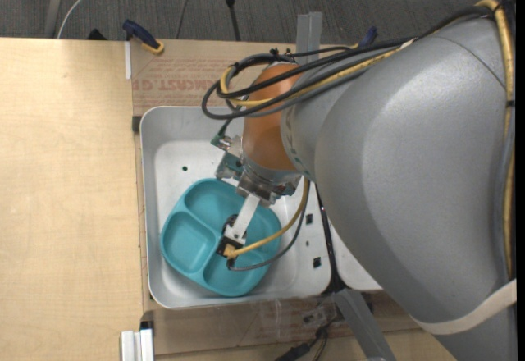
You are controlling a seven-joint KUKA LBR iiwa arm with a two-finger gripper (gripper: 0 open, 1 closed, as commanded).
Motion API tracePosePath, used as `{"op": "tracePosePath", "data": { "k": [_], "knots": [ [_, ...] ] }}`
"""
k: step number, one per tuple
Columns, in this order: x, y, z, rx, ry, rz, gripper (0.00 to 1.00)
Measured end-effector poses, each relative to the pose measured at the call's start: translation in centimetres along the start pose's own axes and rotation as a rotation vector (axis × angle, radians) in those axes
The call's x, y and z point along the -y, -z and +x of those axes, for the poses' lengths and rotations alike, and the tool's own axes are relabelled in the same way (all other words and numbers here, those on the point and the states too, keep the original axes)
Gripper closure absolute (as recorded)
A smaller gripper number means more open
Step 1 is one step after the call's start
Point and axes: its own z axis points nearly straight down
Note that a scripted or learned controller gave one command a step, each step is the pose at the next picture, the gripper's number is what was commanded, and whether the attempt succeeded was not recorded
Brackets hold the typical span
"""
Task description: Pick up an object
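- Hangs with end effector [255, 182] above teal divided plate [193, 240] in white bin [164, 148].
- Cannot tell end effector's state, apart or clamped, from here.

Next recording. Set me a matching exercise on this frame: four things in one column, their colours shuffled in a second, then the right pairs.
Things:
1. divided plate
2. bin
3. clamp
4. band above the wrist

Colours:
A. orange
B. white
C. blue
D. teal

Pairs: 1-D, 2-B, 3-C, 4-A.
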Motion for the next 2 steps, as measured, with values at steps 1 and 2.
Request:
{"op": "tracePosePath", "data": {
  "k": [1,2],
  "knots": [
    [-12.0,2.6,2.6,0.057,-0.074,0.077,0.00],
    [-2.9,-2.4,4.5,0.055,0.024,0.082,0.00]
  ]
}}
